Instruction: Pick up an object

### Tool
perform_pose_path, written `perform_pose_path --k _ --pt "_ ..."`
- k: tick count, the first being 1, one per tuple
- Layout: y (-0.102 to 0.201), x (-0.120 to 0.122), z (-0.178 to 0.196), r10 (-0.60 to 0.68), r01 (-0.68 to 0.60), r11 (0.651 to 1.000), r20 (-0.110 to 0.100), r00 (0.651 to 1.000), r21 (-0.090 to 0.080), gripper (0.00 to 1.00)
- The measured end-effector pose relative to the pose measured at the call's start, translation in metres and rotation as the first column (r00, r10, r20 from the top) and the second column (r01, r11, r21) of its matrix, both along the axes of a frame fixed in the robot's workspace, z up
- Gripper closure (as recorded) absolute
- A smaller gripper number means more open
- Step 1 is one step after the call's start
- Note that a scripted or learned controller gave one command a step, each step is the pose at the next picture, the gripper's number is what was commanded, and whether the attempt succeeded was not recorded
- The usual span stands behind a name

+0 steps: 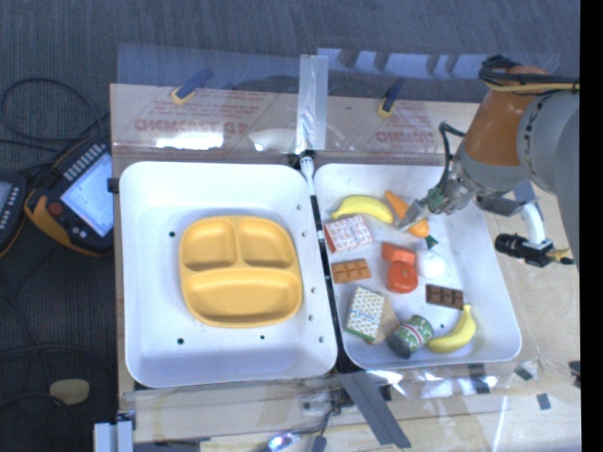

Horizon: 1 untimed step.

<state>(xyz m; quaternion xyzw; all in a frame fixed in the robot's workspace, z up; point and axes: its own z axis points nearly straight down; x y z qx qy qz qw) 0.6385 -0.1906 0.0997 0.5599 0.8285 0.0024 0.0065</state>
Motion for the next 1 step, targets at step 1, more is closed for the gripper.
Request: perform_pose_path --k 1 --pt "0.0289 0.0115 0.0903 -0.149 0.149 0.989 -0.013 0.989 0.002 1.00"
